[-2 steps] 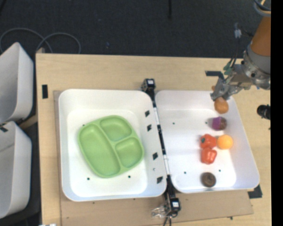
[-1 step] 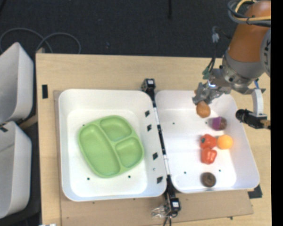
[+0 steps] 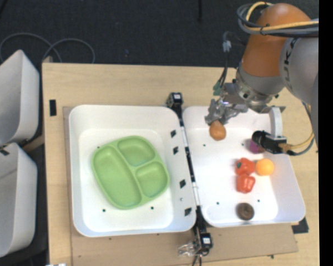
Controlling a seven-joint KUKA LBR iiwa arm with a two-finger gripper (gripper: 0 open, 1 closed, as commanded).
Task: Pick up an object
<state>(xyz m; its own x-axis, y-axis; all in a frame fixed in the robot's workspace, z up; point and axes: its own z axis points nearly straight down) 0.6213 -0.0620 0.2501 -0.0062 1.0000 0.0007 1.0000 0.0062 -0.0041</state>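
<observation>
Orange-brown and rounded, the small object (image 3: 217,131) sits right at my fingertips, under my gripper (image 3: 218,118), over the far left part of the right bin (image 3: 288,204). My fingers appear closed on its top. Red pepper (image 3: 245,175) lies well apart, nearer the bin's middle.

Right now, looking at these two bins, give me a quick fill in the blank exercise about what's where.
1. The green divided plate lies in the ____ bin.
2. The gripper is above a small ____ object near the right bin's far edge.
3. The orange ball sits right beside the ____ pepper.
4. The dark brown round thing lies near the right bin's ____ edge.

Missing words: left; orange-brown; red; near
</observation>
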